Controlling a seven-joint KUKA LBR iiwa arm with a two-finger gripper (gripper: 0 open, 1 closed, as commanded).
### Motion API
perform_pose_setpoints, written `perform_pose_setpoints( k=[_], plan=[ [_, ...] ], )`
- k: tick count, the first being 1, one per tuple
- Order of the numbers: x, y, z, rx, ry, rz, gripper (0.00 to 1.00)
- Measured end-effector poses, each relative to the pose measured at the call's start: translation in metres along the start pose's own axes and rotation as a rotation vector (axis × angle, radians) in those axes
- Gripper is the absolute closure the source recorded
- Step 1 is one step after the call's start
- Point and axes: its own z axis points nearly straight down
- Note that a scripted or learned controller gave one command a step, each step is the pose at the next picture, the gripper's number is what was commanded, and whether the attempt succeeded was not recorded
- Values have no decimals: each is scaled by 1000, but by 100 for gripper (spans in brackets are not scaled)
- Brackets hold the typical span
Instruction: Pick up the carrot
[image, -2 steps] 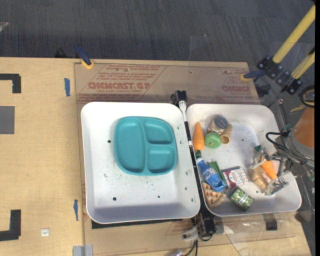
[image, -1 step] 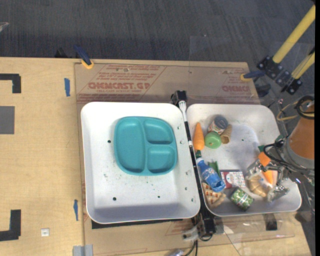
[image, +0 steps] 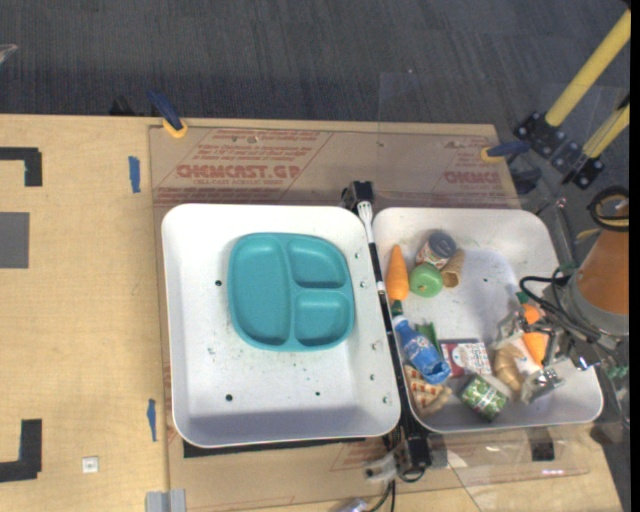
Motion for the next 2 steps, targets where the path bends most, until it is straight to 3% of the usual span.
perform_pose_setpoints(
  k=[2],
  plan=[
    [2, 29, -1, 9, -3, 279, 0]
  ],
)
